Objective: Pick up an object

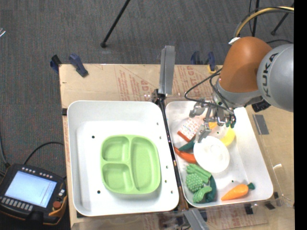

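The right bin holds several toy foods. A white round plate lies in its middle, and a yellow piece peeks out behind it. A red and white packet lies at the back left, with a red-orange pepper below it. Green vegetables sit at the front, and an orange carrot lies at the front right. My gripper hangs low over the back of this bin, between the packet and the yellow piece, just behind the plate. Nothing visibly hangs from it.
A green divided tray lies in the left bin. A grey post stands at the back between the bins. The big arm wrist overhangs the right bin's back right corner. A teach pendant sits at the lower left, off the bench.
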Action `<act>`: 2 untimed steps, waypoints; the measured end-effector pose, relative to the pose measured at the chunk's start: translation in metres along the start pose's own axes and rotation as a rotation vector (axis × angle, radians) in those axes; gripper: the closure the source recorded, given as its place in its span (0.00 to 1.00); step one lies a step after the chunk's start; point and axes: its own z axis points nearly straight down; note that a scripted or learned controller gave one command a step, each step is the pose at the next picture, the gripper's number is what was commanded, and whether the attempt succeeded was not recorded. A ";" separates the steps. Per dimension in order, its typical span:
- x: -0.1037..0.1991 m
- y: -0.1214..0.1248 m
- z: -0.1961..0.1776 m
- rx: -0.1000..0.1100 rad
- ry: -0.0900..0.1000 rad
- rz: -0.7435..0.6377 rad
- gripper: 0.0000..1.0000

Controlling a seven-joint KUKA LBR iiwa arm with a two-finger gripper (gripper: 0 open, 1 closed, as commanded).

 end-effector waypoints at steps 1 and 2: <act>0.017 0.003 0.050 -0.001 -0.021 0.120 0.00; 0.024 -0.003 0.050 -0.003 -0.023 0.148 0.00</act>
